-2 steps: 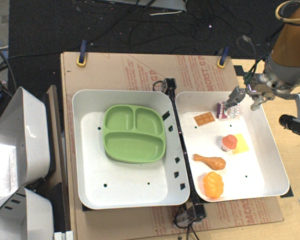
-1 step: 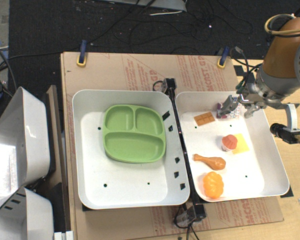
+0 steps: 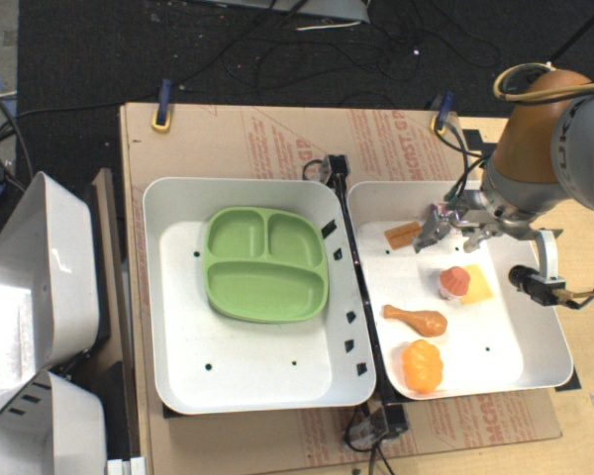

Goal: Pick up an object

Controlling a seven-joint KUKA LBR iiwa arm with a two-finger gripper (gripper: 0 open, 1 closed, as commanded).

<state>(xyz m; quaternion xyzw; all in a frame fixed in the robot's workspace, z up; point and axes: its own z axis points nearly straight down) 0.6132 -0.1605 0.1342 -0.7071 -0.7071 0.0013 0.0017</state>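
My gripper (image 3: 449, 237) hangs over the back of the right bin (image 3: 535, 364), open, with nothing between its fingers. A small brown block (image 3: 403, 235) lies just left of the left finger. In front of the gripper lies a pink-red round piece (image 3: 454, 281), resting against a yellow wedge (image 3: 478, 287). A toy chicken drumstick (image 3: 417, 319) lies further forward. An orange fruit (image 3: 423, 364) sits near the bin's front wall.
The left bin (image 3: 178, 364) holds a green divided plate (image 3: 266, 264). A black ridge (image 3: 351, 285) separates the two bins. The arm's grey body and orange band (image 3: 535, 137) come in from the right, above the right bin's back corner.
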